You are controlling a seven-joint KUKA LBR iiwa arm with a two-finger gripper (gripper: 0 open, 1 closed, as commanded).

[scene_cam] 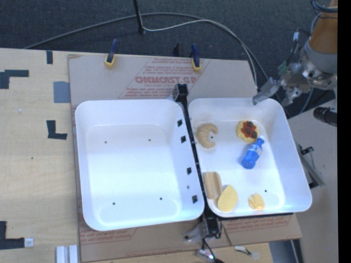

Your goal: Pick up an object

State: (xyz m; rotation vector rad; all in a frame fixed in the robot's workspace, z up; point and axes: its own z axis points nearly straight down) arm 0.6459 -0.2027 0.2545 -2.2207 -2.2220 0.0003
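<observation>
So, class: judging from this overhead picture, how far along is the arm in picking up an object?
Nothing looks done: the croissant, blue bottle and the other items all lie in the right bin. In hand: the gripper sits over that bin's upper right corner, apart from every item. Left: reaching an item, gripping and lifting it.

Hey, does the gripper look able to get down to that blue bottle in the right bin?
Probably yes. The blue bottle lies apart from the other items, nothing covers it, and the gripper hangs over the right bin's far corner.
</observation>
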